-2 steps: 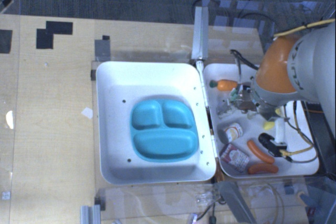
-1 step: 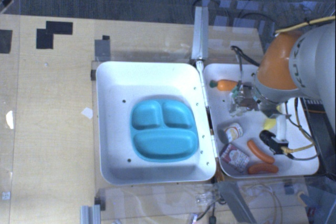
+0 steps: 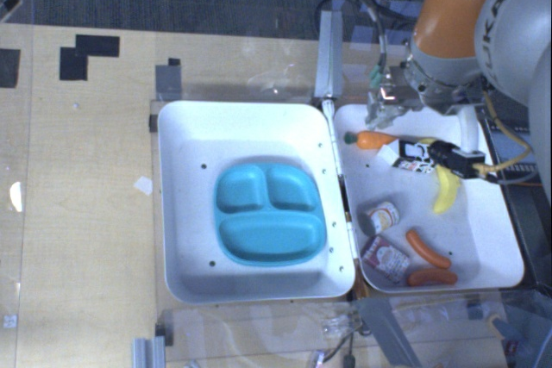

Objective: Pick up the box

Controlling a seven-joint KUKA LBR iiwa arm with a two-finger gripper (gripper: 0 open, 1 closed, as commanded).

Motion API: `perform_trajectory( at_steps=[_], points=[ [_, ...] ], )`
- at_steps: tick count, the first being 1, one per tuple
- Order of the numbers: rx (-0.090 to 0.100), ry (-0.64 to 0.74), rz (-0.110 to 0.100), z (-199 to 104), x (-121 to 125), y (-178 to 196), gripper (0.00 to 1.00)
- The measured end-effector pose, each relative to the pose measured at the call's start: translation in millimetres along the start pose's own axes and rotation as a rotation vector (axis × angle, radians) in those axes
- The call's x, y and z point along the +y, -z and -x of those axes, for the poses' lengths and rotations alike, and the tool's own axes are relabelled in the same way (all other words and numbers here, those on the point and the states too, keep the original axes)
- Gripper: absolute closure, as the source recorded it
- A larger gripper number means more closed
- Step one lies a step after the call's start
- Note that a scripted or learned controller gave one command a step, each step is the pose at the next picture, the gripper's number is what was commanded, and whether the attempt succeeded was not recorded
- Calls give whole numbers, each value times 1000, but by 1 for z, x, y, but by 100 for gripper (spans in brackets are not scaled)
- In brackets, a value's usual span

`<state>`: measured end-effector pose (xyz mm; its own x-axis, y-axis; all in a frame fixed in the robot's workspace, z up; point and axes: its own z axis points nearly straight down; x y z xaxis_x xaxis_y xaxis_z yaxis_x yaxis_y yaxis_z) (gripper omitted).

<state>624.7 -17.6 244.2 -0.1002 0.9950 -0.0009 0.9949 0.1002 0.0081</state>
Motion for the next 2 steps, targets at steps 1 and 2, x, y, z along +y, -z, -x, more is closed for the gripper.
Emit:
perform_trajectory(
  at_steps=[1,2],
  points=[
    [2,-94,-2,-146,28,39,100],
    [1,-33,-6,-147,-10,-12,100]
  ],
)
